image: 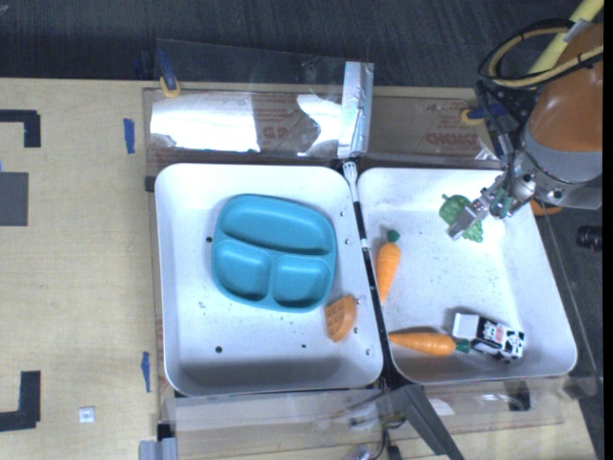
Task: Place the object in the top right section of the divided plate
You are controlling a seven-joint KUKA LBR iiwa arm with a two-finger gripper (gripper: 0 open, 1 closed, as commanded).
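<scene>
Green object [458, 211], prob. a small leafy toy veg, sits in upper part of right bin [551, 295], well apart from blue plate [275, 250], which lies in left bin [182, 286]. Gripper [484, 211] is right at the green object; fingertips seem to touch its right side, maybe pinching it. Can't tell if jaws are open or closed on it: tips too small and blurred vs. the green.

Plate: one long section on the far side, two smaller on the near side. Taking "top right" as right end of far section, i.e. the part nearest the wall between the bins; judgement only.

Step in hand, I think: secure grasp on green piece in right bin. To do well: centre fingers across its body, not the floppy edge; close fully before lifting; lift straight up to clear the bin wall, carry left over the divider, lower close to plate before release so it doesn't bounce out.

Other items rel. to plate: upright carrot [386, 264] just right of it across the wall; orange piece [340, 317] at its lower right corner, touching or nearly; second carrot [421, 342] and small white toy car [488, 334] further right and nearer the camera.

Arm pose: enters from right, orange band [570, 103] above wrist, wrist angled down-left toward the green object.
</scene>
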